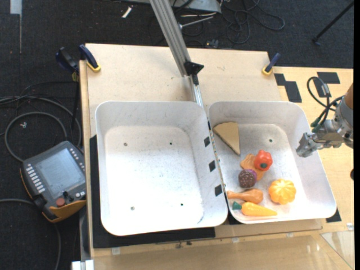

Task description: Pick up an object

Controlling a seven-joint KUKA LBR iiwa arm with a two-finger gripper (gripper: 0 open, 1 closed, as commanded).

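Whether the gripper point(304, 148) was spread or closed I could not tell from above; it hung over the right bin's point(292, 112) right wall with nothing visibly in it.

Nearest the camera, a carrot point(259, 210) lay against the front wall, touching a tan drumstick point(246, 196) just behind it, so I judged both awkward to take cleanly. A yellow pumpkin point(282, 190) sat to their right, apart from everything else, and looked to me like the best pick. Farther back, a purple berry point(247, 178) and a red pepper point(262, 160) crowded an orange piece point(249, 163). Beyond them a tan wedge point(228, 136) lay flat, poor to pinch.

For a good try I would have moved in over the pumpkin, centred on it, and dropped straight down before closing. The left bin point(101, 151) played no part.
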